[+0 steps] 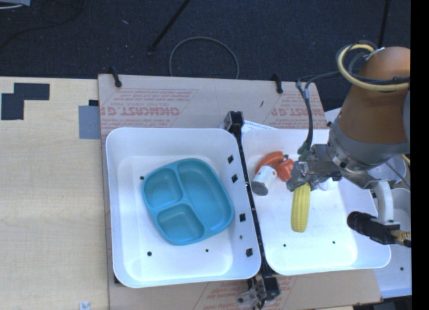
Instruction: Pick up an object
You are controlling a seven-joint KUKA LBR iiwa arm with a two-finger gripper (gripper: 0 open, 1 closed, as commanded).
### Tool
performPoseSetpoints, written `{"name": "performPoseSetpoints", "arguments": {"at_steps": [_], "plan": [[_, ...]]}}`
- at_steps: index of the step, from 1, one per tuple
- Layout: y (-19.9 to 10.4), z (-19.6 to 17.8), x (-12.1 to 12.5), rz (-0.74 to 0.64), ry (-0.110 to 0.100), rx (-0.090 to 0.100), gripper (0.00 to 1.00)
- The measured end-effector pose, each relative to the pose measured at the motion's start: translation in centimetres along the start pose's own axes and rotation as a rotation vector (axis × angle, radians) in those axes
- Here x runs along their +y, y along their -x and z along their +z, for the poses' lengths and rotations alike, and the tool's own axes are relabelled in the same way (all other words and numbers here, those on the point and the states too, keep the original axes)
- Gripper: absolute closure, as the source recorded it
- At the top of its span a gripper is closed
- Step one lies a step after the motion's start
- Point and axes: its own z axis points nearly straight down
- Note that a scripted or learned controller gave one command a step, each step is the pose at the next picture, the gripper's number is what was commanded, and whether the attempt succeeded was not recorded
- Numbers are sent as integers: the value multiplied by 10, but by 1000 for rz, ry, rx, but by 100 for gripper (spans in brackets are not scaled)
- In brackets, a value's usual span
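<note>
Corn cob [301, 208], yellow, lies lengthwise near the middle of the right bin [335, 255], its upper end directly under the gripper [299, 179]. The gripper is at or touching that end; whether it is spread or pressed together cannot be told, and no grip on the cob is confirmed. Judged step: closing on the object, lift not yet begun. The next move calls for a firm pinch across the cob's rounded end, then a straight rise. An orange-and-white toy [271, 168] lies just beside the gripper, toward the divider. A blue divided plate [186, 199] sits in the left bin [127, 155].
</note>
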Motion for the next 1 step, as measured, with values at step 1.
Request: {"name": "performPoseSetpoints", "arguments": {"at_steps": [1], "plan": [[-48,3,6,2,0,-1,100]]}}
